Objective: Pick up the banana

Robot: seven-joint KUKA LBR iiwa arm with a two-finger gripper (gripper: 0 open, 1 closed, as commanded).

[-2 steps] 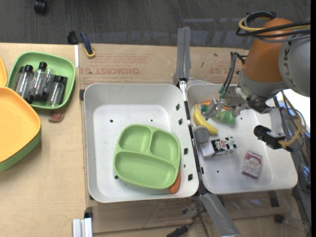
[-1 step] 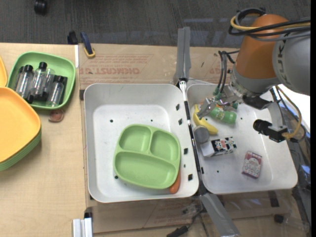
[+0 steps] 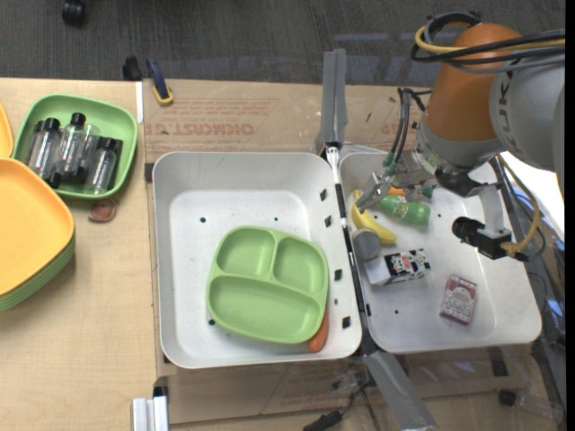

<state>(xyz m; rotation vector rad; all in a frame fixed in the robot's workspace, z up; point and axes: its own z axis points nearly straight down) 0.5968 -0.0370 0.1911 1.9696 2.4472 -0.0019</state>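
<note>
Banana [image 3: 371, 224] lying in the right bin [image 3: 490, 326] near its left wall — beside a green bottle [image 3: 403, 208], gripper [image 3: 388, 187] low over the bin's far left part just above the banana, state of the jaws impossible to tell, green divided plate [image 3: 268, 283] in the left bin [image 3: 175, 268]

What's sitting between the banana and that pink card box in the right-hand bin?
In the camera view, a small black-and-white box lies between the banana and the pink card box.

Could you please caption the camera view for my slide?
KUKA arm's tool hovers by the banana and green bottle in the right bin; a green divided plate fills the left bin.
</note>
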